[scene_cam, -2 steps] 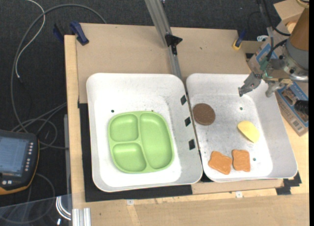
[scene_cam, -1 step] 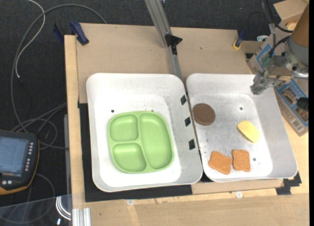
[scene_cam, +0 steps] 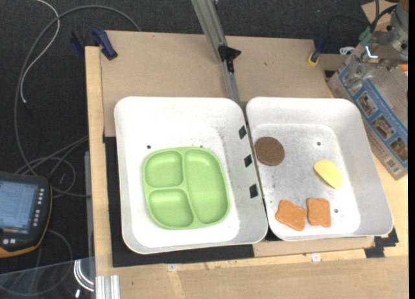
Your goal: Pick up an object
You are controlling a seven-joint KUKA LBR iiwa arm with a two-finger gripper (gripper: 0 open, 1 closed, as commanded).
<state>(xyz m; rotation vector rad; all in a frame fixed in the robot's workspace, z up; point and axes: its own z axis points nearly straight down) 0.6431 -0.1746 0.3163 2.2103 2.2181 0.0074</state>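
The right white bin [scene_cam: 347, 117] holds a round brown disc [scene_cam: 269, 151] near its left wall. A yellow wedge [scene_cam: 329, 174] lies toward its right side, and two orange biscuit-like pieces [scene_cam: 290, 215] [scene_cam: 318, 212] sit side by side at its front. In the left bin [scene_cam: 130, 129] lies a green plate with three compartments [scene_cam: 187, 187]. My gripper [scene_cam: 381, 39] is at the far upper right, outside both bins and well above and to the right of the food pieces. It is partly cut off by the frame edge, and nothing is seen held in it.
A slanted metal pole [scene_cam: 206, 12] comes down to the gap between the bins at the back. A printed box [scene_cam: 379, 113] lies right of the right bin. A blue clamp [scene_cam: 104, 43] and a yellow clamp [scene_cam: 316, 56] grip the board's back edge. A pendant [scene_cam: 23, 210] sits far left.
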